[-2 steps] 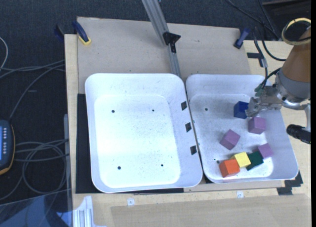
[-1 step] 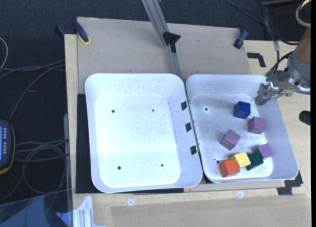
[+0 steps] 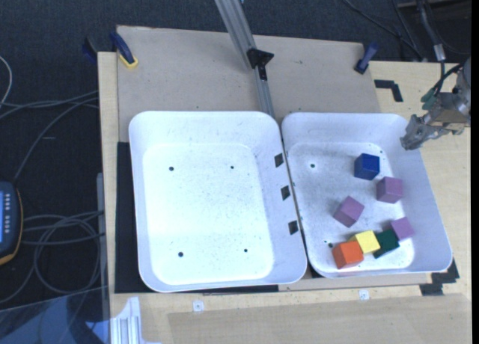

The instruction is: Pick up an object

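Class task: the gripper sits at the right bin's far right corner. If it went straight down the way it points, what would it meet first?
Probably the right bin's rim or bare floor near that corner. The gripper hangs over that edge; the blue block, the nearest block, lies well to its left. Depth is unclear.

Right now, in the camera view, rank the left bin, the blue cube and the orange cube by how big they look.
1. Left bin, by far the largest.
2. Orange cube and blue cube look about alike; the orange one sits nearer the camera, so ranking them is unsure.
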`<move>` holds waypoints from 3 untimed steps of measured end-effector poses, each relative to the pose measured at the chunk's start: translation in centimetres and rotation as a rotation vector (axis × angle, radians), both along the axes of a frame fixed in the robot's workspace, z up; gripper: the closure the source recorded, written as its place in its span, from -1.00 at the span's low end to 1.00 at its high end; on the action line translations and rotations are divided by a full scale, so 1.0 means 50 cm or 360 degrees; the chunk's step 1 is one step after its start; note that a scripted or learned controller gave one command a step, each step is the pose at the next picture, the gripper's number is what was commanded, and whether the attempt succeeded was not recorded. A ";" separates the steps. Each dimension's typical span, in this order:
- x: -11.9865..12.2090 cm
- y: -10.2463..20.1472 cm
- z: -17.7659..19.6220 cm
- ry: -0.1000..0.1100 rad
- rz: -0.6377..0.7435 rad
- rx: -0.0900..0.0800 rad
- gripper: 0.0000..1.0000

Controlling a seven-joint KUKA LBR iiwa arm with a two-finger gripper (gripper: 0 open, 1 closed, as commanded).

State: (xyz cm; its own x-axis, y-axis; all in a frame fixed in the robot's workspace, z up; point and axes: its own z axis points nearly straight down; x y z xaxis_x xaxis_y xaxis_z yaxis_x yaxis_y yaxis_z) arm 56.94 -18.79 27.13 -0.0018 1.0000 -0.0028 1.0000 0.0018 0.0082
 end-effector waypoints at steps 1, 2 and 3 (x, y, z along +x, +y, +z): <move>0.002 0.000 0.055 0.0005 0.0000 0.0002 1.00; 0.031 0.116 0.028 0.0014 0.0008 0.0008 1.00; 0.062 0.217 0.007 0.0015 0.0007 0.0008 1.00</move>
